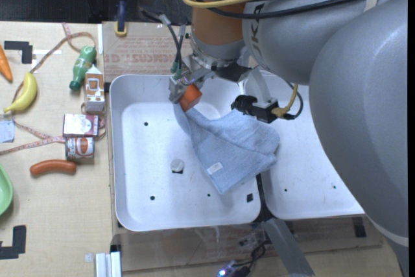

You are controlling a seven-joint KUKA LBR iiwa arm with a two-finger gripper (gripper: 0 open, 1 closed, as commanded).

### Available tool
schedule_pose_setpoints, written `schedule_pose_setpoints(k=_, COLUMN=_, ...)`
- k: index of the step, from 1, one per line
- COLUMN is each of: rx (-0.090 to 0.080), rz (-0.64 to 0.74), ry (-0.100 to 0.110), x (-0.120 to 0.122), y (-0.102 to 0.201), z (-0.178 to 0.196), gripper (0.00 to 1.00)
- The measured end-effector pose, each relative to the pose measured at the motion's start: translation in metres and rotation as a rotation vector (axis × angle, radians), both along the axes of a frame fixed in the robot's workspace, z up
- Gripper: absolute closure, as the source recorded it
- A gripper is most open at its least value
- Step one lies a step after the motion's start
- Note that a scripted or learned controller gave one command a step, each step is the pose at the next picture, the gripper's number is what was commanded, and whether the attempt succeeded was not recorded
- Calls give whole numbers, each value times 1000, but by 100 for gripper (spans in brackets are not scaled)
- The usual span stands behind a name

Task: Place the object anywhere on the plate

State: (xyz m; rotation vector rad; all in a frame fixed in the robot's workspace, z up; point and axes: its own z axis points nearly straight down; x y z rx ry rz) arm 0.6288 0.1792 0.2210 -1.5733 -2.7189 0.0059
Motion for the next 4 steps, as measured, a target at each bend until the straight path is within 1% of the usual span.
schedule_pose_setpoints(k=1, rx=0, rz=-54, ry=2, x=29, y=-53, z=-63, gripper=100)
schedule_pose_setpoints(k=2, rx=1, rz=-53, ry=0, x=30, y=-53, z=-62, gripper=0)
schedule_pose_setpoints(k=3, rx=0, rz=-55, ry=-2, x=31, y=-54, z=-53, gripper=100)
schedule_pose_setpoints(k=4, rx=0, rz=-235, ry=-4, x=7, y=-136, z=54, gripper=100)
